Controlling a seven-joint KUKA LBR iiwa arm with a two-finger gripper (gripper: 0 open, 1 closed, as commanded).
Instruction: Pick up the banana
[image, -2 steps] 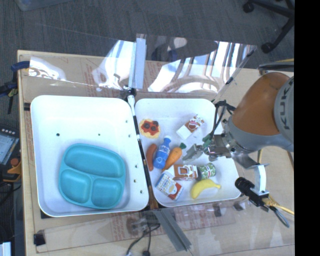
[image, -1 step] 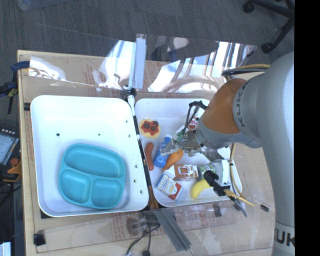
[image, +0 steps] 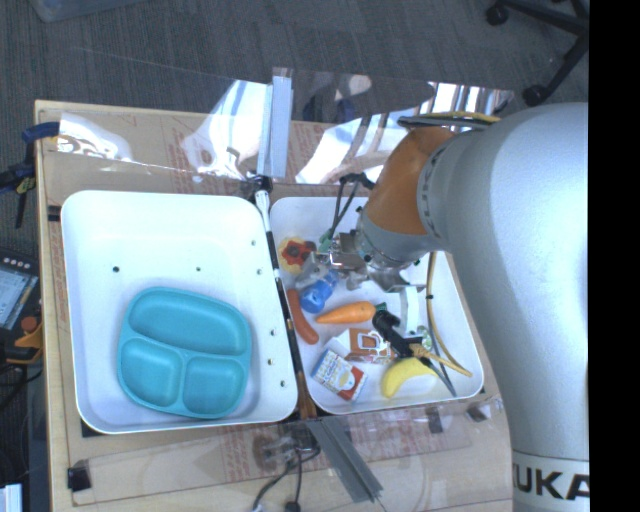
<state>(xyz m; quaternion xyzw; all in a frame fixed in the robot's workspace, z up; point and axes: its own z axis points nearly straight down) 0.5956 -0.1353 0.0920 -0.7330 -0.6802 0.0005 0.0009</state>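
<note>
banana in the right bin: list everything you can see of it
The yellow curved banana looks like smooth, glossy plastic, whole and unpeeled, with a blunt tip toward the bin's front. It lies flat on the floor of the right shallow white bin, near its front right corner, slanting up to the right; its far end is partly covered. A small printed carton lies apart to its left. The end effector hovers farther back, not on it.

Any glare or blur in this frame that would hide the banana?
Camera view: glare streaks on the shiny sheet at the back; the banana in the right bin is evenly lit and fairly sharp; the grey arm, close to the lens, looks soft and covers that bin's right side.
</note>
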